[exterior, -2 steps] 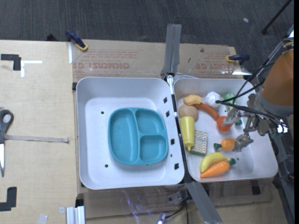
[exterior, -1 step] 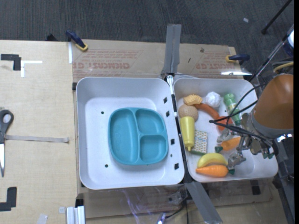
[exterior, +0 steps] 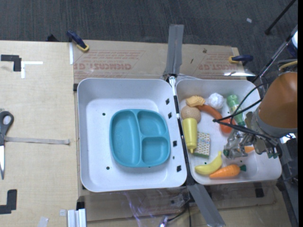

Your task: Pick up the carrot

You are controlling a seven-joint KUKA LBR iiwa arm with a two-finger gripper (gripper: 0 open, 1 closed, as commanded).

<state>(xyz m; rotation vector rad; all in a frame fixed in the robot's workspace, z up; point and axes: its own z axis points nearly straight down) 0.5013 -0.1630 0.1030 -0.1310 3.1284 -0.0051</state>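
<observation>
The carrot (exterior: 225,171) lies in the right bin, just below the tool (exterior: 233,148).

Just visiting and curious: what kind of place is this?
Probably a robotics lab test bench: a robot arm reaches over two white bins, one with toy food such as a carrot, with clamped cardboard underneath.

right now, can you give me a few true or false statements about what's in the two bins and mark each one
1. The blue divided plate lies in the left bin. True.
2. The carrot lies on the blue plate. False: it lies in the right bin, near its front edge.
3. The banana lies just beside the carrot. True.
4. The scissors lie in the right bin. False: they lie on the bench, left of both bins.
</observation>
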